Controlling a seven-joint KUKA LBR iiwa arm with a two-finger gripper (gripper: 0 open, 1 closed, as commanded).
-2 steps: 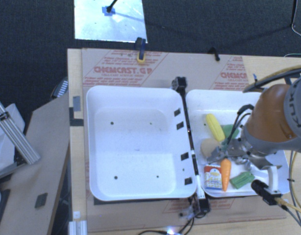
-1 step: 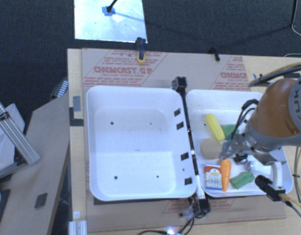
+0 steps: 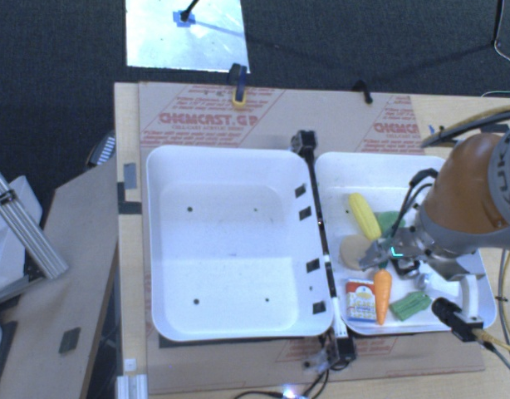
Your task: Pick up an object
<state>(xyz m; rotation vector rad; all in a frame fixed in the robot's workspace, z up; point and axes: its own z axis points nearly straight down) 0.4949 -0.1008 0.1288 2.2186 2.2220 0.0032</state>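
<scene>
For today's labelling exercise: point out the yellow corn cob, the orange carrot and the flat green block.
yellow corn cob point(image 3: 364, 215), camera view, middle of cob
orange carrot point(image 3: 382, 296), camera view, mid-length
flat green block point(image 3: 409, 305), camera view, top face

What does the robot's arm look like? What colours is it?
The arm is fat and rounded, with a big orange band and grey metal below it. Its gripper is small, dark and silvery, with a tiny green-blue light glowing on it. Thin black cables loop beside the wrist.
</scene>
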